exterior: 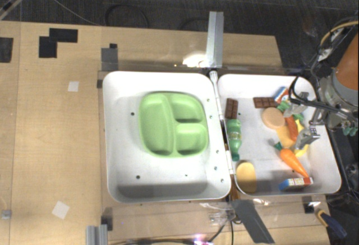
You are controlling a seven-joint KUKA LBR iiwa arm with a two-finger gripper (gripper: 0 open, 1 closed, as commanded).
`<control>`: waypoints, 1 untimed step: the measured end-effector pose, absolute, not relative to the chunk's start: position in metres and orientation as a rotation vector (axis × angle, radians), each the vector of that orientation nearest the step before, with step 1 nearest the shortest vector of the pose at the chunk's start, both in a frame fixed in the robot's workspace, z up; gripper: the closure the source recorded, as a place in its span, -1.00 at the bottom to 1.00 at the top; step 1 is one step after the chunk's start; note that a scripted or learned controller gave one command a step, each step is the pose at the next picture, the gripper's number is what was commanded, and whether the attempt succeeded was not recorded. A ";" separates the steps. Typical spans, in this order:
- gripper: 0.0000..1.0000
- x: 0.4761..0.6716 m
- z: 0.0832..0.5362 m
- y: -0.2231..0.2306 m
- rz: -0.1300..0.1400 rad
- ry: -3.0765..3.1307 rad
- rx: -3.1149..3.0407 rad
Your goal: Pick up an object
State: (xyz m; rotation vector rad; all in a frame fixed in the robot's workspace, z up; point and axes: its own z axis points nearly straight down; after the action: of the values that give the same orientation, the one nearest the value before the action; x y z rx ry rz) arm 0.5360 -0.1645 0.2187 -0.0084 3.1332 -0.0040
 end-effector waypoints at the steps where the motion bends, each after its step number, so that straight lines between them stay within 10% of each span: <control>1: -1.00 0.538 0.096 -0.199 -0.002 3.117 0.307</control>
State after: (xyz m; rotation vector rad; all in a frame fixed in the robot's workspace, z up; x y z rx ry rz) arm 0.5382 -0.1991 0.0962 0.3071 3.1168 -0.0022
